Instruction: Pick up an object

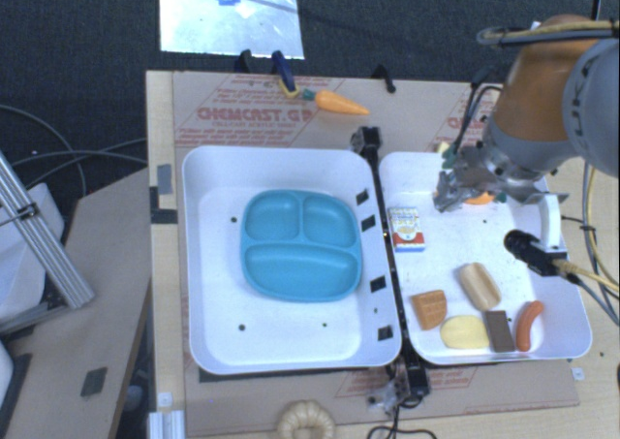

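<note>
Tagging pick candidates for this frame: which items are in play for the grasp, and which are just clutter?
In play, right bin:
gripper
small carton
bread roll
orange-brown chunk
yellow piece
brown block
sausage
orange item by the gripper, partly hidden

Lying about:
blue divided plate in the left bin
toy carrot on the cardboard
braided ring at the bench's front edge

the bench is a pale board printed with red lettering, and the two white bins sit on it side by side, the left bin touching the right bin along a black strip down the middle. a toy carrot lies on the bare board behind the left bin, near a blue clip at the back edge. a pale ring-shaped object rests at the front edge, just below the bins.
</note>
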